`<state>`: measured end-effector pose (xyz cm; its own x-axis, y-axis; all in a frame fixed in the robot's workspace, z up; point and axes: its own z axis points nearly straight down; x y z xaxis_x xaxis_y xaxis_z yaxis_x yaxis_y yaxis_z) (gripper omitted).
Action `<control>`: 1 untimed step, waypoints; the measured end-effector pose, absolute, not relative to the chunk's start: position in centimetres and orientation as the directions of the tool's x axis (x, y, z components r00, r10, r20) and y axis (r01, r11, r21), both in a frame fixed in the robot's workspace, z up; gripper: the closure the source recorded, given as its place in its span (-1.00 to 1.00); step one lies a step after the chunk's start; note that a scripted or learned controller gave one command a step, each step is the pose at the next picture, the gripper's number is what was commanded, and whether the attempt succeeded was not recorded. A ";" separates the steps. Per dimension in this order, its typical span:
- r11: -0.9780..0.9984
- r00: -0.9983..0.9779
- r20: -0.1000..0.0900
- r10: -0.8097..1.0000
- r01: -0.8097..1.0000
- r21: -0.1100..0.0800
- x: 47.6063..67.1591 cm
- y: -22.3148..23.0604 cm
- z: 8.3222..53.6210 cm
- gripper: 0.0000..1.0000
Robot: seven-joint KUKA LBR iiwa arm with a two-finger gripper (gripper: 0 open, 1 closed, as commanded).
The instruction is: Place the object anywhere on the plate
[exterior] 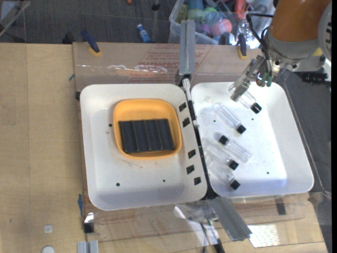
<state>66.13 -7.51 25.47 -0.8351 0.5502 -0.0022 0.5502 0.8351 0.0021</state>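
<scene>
The flat black ribbed rectangular object [146,136] lies on the orange rounded-square plate [147,108] at the left white bin's [97,157] centre, while transparent, indistinct items [231,117] occupy the right white bin [295,146], and the two-finger gripper [243,87] hangs over its rear edge, finger spacing indeterminable.

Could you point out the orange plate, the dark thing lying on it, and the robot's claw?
orange plate [122,111]: camera view, on its upper-left rim.
dark ridged block [146,136]: camera view, on its middle.
gripper [239,90]: camera view, at its fingertips, over the right bin [274,157].
</scene>
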 end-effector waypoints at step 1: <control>0.862 -0.862 -0.007 0.507 0.507 0.003 65.9 -7.2 26.6 1.00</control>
